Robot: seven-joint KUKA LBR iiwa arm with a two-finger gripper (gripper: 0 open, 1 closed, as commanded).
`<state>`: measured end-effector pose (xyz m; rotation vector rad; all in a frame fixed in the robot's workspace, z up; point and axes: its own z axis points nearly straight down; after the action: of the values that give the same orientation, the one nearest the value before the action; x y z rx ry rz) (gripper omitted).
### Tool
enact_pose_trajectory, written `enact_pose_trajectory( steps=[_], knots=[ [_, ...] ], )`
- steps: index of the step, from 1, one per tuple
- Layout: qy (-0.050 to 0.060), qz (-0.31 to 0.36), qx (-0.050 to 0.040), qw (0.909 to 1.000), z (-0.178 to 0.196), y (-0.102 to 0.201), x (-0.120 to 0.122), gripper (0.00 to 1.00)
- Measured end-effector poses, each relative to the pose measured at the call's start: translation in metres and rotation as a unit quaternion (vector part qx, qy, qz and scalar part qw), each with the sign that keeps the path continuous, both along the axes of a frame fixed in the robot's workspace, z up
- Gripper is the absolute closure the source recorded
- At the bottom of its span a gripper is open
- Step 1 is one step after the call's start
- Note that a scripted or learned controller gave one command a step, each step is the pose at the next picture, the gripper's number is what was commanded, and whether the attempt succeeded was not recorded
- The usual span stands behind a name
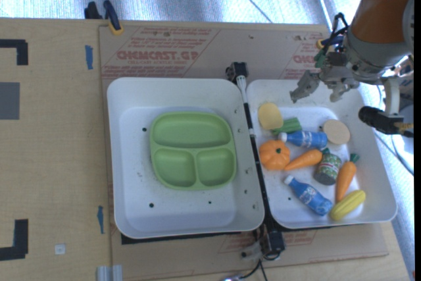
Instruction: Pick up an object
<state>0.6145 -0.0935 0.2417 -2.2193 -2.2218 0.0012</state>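
The right bin (376, 161) holds several toy items: a yellow lemon (270, 115), a green piece (290, 125), two blue bottles (307, 139) (309, 196), an orange pumpkin (274, 154), two carrots (304, 159) (345, 179), a dark can (327, 168), a tan round disc (337, 131) and a yellow corn (348, 204). My gripper (320, 90) hovers over the bin's far edge, above and behind the disc, its fingers spread open with nothing between them.
The left bin (125, 161) carries a green divided plate (193, 149). A black clamp (237, 70) sits at the far end of the seam between the bins. Cardboard (164, 49) lies under both bins.
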Motion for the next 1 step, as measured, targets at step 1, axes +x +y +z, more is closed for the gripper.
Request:
enact_pose_trajectory(
  steps=[1],
  knots=[
    [0.000,-0.001,-0.0002,1.0000,-0.1105,-0.0004,-0.0669,0.00]
  ],
)
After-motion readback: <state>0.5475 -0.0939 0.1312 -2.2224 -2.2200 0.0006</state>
